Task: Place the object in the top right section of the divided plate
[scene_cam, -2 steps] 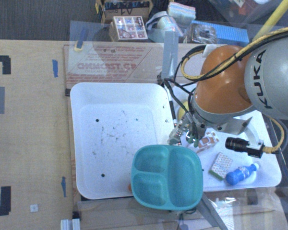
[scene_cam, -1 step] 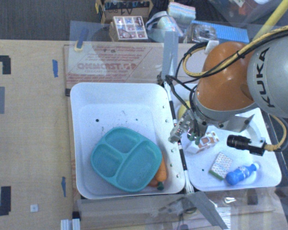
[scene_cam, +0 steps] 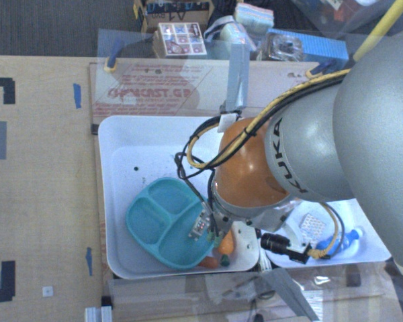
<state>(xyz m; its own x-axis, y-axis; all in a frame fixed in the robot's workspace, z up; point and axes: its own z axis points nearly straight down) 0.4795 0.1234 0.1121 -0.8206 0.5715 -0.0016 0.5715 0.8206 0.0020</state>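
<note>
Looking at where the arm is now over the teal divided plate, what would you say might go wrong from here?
The gripper sits low over the divided plate's right edge, so it may nudge or tip the plate instead of placing cleanly.

An orange object lies just beyond the plate's rim, by the bin wall; it looks outside any section and may be hard to reach there.

The arm hides much of the bin, so the placement is hard to confirm.

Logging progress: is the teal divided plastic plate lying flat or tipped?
Flat: the teal divided plastic plate rests on the white bin's floor, sections facing up.
</note>
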